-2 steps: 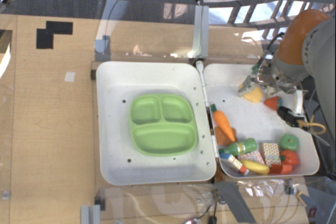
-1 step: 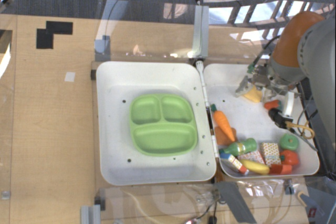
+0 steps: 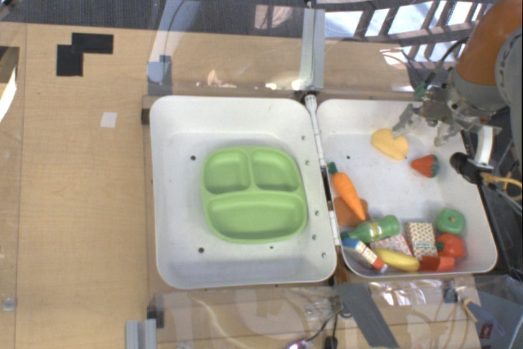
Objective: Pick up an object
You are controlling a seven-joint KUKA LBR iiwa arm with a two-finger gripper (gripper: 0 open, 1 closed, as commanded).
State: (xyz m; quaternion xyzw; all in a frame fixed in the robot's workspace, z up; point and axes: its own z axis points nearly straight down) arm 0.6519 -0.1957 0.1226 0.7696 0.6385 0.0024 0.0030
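The tool (image 3: 426,120) hangs with fingers spread wide and nothing between them, over the right bin (image 3: 490,257). Just beside it lies the yellow heart (image 3: 391,144), point aimed lower right; a strawberry (image 3: 424,167) sits near.

Green tray (image 3: 254,194) glossy plastic; bins (image 3: 176,257) smooth white (slight sheen); bench (image 3: 73,200) matt wood.

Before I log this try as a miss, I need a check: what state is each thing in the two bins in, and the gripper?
Gripper: open, above the right bin, nothing between its fingers.
Green plate: flat in the left bin, compartments bare.
Yellow toy: lying loose beside the gripper.
Strawberry: lying loose.
Carrot: lying on its side.
Green bottle: lying on its side.
Banana: lying in the pile.
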